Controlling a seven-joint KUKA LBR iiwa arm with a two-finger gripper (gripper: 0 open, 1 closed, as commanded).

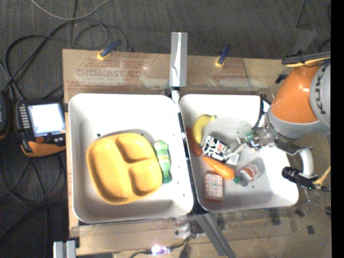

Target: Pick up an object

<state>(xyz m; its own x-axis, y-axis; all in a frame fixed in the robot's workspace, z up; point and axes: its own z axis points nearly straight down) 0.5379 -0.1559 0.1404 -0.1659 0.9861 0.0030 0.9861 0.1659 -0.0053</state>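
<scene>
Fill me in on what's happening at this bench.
A grey and orange arm reaches in from the right over the right bin, its gripper low among the clutter near a patterned box. Around it lie a banana, a carrot, a small bottle and a red packet. Nothing looks lifted yet. The left bin holds a yellow tray and a green packet.

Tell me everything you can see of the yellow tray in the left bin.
The yellow tray is a rounded, glossy plate that looks like plastic, moulded into three compartments: one large on its left side, two smaller on its right. It lies flat and face up on the floor of the left bin, turned at a slant to the walls. A green packet lies against its right edge. Nothing shows in its compartments.
</scene>
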